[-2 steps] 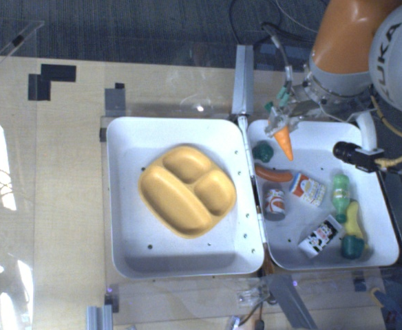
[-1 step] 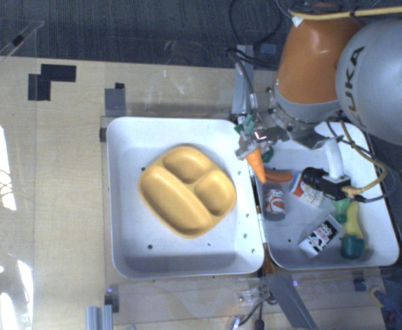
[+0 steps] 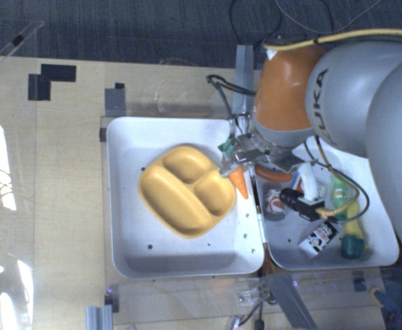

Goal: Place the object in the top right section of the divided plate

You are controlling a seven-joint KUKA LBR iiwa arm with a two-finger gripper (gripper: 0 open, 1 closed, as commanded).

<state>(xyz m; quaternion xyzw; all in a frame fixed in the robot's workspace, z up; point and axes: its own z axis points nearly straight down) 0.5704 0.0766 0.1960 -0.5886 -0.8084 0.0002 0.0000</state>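
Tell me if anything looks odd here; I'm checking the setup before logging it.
One thing: the orange carrot-like object hangs tilted at the gripper, over the left bin beside the yellow divided plate, not in any section.

Dark blue-grey carpet floor [image 3: 118,12], pale wooden bench [image 3: 56,184], black cables [image 3: 283,5] trailing on carpet

Count: 2 shallow white plastic bins [image 3: 122,253]; 1 yellow three-section divided plate [image 3: 186,190]; 1 small orange carrot-shaped piece [image 3: 239,181].

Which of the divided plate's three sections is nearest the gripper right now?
The right-hand section of the yellow divided plate: the gripper and the orange carrot-like object sit just off its outer rim.
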